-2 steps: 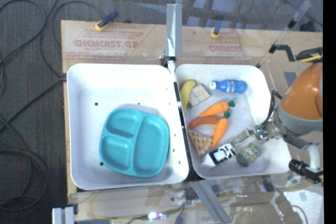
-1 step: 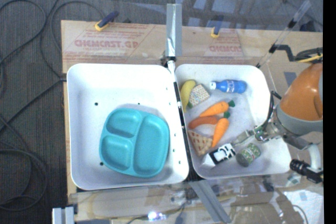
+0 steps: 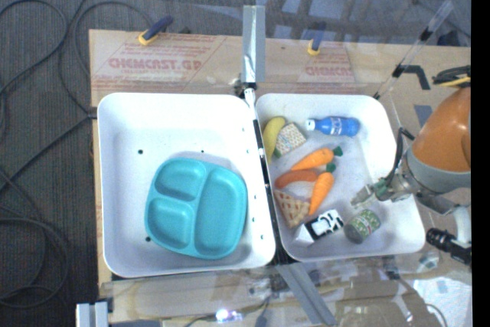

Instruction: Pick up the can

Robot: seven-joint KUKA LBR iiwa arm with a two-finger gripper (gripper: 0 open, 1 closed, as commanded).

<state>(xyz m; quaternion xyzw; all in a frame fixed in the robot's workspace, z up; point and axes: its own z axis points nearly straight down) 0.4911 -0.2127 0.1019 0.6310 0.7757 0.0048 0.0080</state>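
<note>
The can (image 3: 362, 226) is a small greenish-grey cylinder lying on its side near the front right corner of the right bin (image 3: 383, 107). My gripper (image 3: 373, 192) hangs over the right side of that bin, just behind and slightly right of the can, and apart from it. The grey arm with its orange band (image 3: 452, 135) reaches in from the right edge.
The right bin also holds a banana (image 3: 272, 135), a blue bottle (image 3: 334, 125), two carrots (image 3: 314, 160), a waffle piece (image 3: 289, 206) and a black-and-white object (image 3: 324, 225) just left of the can. A teal divided plate (image 3: 197, 207) lies in the left bin (image 3: 122, 165).
</note>
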